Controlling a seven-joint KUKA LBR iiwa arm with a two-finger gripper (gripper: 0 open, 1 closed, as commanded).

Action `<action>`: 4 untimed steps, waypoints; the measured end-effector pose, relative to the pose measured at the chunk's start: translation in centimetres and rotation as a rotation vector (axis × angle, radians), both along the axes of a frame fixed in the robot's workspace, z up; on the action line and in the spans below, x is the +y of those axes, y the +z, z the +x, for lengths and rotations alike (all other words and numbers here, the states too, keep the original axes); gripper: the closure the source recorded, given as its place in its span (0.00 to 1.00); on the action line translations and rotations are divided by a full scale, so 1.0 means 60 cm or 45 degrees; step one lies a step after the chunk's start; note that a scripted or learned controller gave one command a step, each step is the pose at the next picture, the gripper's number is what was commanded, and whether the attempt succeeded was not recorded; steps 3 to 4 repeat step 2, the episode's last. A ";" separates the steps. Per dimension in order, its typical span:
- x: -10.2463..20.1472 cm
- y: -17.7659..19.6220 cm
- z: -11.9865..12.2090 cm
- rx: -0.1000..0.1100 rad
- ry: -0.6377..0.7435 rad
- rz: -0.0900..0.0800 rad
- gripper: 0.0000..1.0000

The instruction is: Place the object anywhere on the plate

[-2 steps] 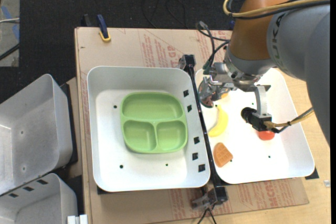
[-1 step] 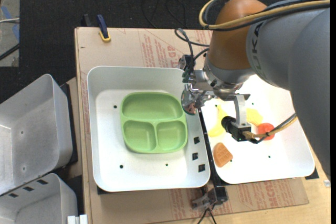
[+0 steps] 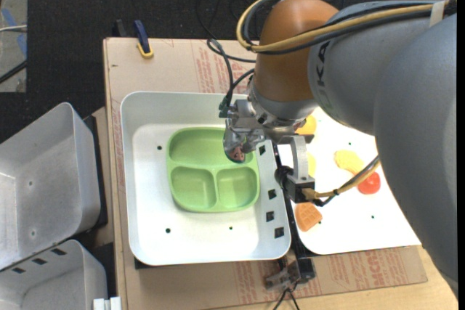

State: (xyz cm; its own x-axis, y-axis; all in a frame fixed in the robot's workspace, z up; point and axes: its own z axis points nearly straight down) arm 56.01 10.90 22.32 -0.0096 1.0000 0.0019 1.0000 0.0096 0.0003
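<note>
Two white plastic bins, left (image 3: 134, 178) and right (image 3: 392, 221), sit side by side on a cardboard sheet (image 3: 182, 62). The gripper (image 3: 237, 149) hangs over the top right rim of the plate (image 3: 196, 192), which lies in the left bin. Whether the gripper is open or shut, or has hold of anything, cannot be told: a small dark blur shows at its tip and nothing clearer.

The plate is glossy green, a rounded square split into three wells, with one wide well nearest the gripper and two smaller ones beyond it, to the lower left.

To the gripper's right, in the right bin, lies a smooth yellow piece (image 3: 349, 160), its long axis running from upper left to lower right. A round red piece (image 3: 370, 184) sits just beside its lower end. An orange piece (image 3: 309, 216), blunt and wedge-like, lies below the gripper near the bin's left wall.

White bin floor shows left of and below the plate.
</note>
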 end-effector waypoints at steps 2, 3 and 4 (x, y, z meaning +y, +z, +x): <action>0.066 0.029 -0.003 0.001 -0.008 -0.002 0.00; 0.066 0.029 -0.003 0.001 -0.008 -0.002 0.00; 0.066 0.029 -0.003 0.001 -0.008 -0.002 0.00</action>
